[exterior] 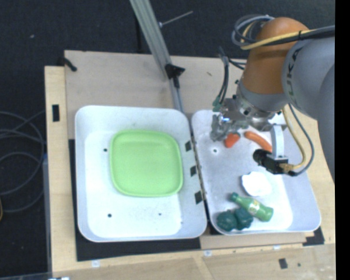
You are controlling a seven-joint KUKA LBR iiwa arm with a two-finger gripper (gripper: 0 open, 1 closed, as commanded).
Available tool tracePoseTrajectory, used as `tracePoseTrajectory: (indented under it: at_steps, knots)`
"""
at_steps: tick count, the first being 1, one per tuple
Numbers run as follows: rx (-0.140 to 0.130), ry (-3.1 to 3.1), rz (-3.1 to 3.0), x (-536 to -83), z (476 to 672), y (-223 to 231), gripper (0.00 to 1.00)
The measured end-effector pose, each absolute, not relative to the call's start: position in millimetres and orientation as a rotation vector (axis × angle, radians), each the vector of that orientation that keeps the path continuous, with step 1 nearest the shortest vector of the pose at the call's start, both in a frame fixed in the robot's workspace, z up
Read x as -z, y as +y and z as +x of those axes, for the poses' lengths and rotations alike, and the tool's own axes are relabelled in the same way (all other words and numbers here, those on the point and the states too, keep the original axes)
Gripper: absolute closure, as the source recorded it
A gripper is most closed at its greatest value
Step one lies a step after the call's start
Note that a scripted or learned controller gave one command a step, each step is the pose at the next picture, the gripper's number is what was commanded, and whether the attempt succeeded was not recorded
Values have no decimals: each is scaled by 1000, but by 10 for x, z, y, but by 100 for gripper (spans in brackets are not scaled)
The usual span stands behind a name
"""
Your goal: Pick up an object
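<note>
- No brand names, labels or readable writing anywhere in camera view; nothing legible on bins, items or arm.
- Far left: dark floor w/ loose cables (14,156), partly cut off by frame edge; a dark object at bottom-left corner is too cropped to identify.
- Bench (122,77): light wood-coloured top, holds both bins side by side.
- Left bin (87,156): white, shallow, holds a light-green square plate (146,162) w/ rounded corners, lying flat, roughly centred.
- Metal pole (154,37): slants down from top of frame to the back of the gap between bins; top end cut off.
- Right bin (221,174): white, speckled floor; back-right part hidden under the arm.
- Gripper (224,130): low over back-left of right bin, metal parts blurred together; can't tell if fingers are apart or together, or if anything's between them.
- Small orange-red piece (231,139): just below/beside gripper tip, contact unclear.
- Orange carrot-like piece (258,137): just right of that, lying on bin floor, partly overlapped by a black part w/ cable (268,161).
- White round thing (257,184): mid-bin, detail washed out.
- Green bottle (252,206): lying on its side near front, yellowish-green end to the right.
- Dark teal lump (234,219): touching bottle at front edge; shape hard to make out.
- Arm (303,69): grey w/ orange band, comes in from right, cut off by frame.
</note>
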State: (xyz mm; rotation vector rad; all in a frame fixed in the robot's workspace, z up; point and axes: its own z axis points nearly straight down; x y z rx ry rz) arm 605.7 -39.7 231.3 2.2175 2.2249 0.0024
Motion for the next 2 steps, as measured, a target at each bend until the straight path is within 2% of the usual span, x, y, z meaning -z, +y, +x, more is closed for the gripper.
tracePoseTrajectory:
  at_steps: [2]
  knots:
    - [-3,2227,2216,-2455,5812,798,100]
